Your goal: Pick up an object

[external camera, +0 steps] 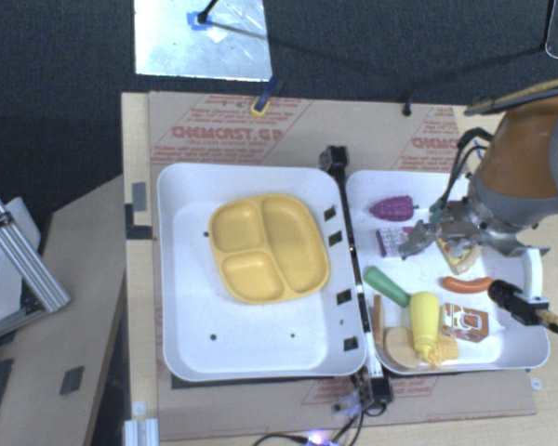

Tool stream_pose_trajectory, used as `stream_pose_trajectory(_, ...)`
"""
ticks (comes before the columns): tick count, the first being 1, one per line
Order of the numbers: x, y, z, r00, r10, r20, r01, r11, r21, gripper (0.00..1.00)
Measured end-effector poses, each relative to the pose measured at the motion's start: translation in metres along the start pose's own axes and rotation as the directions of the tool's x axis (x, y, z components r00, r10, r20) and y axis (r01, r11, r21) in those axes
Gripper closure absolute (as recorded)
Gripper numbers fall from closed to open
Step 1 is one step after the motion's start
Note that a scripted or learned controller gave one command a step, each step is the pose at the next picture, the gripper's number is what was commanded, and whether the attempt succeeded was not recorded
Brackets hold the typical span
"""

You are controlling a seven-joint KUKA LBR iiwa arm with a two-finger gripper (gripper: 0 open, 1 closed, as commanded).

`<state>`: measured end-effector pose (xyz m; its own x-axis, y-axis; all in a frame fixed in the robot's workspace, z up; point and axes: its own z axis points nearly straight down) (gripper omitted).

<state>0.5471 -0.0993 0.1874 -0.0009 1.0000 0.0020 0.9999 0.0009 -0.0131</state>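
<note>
My gripper [422, 241] hangs low over the middle of the right bin [539, 347], coming in from the right. Its tip is right beside a small purple packet [387, 242], and a purple eggplant [391, 209] lies just behind that. A pale yellow curved piece [461, 260] lies directly under the wrist. An orange sausage [465, 285] lies close in front of the gripper. Nothing shows held in the gripper.
The right bin's front half holds a green pod [387, 285], a yellow mustard bottle [425, 316], a red and white packet [466, 322], a tan disc [398, 347] and a corn piece [441, 348]. A yellow divided plate [268, 247] lies in the left bin [191, 333].
</note>
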Motion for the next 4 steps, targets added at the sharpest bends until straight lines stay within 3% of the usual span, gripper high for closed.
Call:
stream_pose_trajectory(1,0.000,0.003,-0.007,1.000,-0.002,0.002,0.002,1.000,-0.015,0.00)
stream_pose_trajectory(3,0.005,0.010,0.098,1.000,0.002,0.001,-0.001,1.000,-0.017,0.00)
stream_pose_trajectory(4,0.003,0.014,0.098,1.000,0.003,0.005,-0.003,1.000,-0.025,0.00)
